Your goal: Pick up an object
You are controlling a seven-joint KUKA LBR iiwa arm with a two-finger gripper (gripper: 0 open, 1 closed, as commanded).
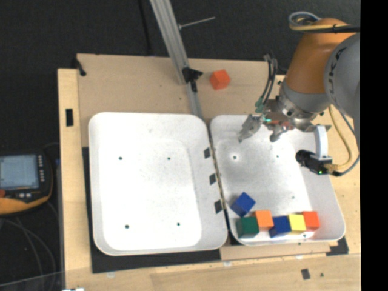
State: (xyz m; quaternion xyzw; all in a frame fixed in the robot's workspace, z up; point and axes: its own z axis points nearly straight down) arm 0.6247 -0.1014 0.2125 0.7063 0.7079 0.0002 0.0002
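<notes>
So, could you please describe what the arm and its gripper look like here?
The arm is grey with a broad orange band above the wrist. The gripper has two slim grey metal fingers. A black part sits on the wrist beside a white bracket, with thin cables looping round.

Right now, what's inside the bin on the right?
The right bin holds six blocks near its front edge: blue, green, orange, blue, yellow, orange. The end effector covers some of its floor.

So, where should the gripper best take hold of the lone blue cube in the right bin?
Probably from straight above, closing on two opposite side faces of the blue cube. It sits turned diagonally, apart from the row of cubes, so the gripper, now open, would likely need rotating to match.
</notes>
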